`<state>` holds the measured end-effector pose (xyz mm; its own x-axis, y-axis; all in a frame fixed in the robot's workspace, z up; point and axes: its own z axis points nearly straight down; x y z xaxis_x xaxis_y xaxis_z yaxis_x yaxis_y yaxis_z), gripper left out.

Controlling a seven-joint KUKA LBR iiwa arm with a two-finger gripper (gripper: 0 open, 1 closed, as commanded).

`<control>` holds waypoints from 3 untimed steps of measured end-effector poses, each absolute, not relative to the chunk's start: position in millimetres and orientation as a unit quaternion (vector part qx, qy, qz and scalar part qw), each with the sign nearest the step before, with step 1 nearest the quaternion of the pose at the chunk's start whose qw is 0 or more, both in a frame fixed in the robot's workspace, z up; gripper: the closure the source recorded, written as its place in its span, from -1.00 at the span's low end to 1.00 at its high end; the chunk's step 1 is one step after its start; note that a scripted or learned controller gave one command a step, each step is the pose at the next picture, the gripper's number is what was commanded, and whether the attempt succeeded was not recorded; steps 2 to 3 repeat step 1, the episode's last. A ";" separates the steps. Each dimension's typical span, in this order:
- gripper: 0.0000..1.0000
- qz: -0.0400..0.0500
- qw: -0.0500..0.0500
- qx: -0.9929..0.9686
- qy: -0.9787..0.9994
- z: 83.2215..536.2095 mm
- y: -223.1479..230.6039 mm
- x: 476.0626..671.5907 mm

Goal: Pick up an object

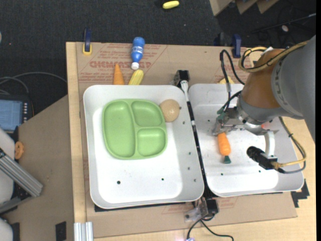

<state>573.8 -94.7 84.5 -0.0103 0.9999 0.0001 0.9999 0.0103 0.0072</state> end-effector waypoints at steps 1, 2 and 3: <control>1.00 0.004 0.003 0.705 0.710 191.1 -40.9 550.2; 1.00 0.004 0.003 0.705 0.710 191.1 -40.9 550.2; 1.00 0.004 0.003 0.705 0.710 191.1 -40.9 550.2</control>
